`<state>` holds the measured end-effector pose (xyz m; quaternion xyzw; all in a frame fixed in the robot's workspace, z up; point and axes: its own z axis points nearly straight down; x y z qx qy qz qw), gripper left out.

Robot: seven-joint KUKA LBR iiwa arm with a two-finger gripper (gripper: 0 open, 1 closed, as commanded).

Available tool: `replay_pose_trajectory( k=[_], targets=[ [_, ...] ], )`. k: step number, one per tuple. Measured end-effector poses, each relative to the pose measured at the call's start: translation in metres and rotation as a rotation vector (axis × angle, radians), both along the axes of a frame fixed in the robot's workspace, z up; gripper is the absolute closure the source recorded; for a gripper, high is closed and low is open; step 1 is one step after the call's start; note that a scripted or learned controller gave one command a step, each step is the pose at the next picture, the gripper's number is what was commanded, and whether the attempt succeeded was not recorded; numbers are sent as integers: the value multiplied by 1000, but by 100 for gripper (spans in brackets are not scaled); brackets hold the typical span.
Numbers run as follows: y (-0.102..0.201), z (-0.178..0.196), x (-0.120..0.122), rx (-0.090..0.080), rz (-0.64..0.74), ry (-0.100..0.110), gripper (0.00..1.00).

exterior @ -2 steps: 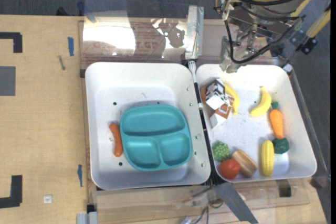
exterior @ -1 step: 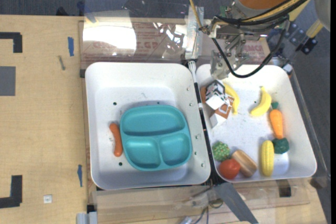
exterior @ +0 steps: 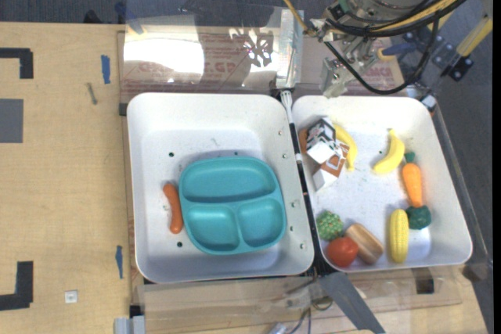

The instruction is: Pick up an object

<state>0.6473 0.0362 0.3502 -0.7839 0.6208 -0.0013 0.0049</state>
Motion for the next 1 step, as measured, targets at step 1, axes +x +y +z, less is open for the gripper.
replay_pose_trajectory(
  k=[1],
  targets=[
    [38, -23, 20, 0, 133, 3, 100]
  ],
)
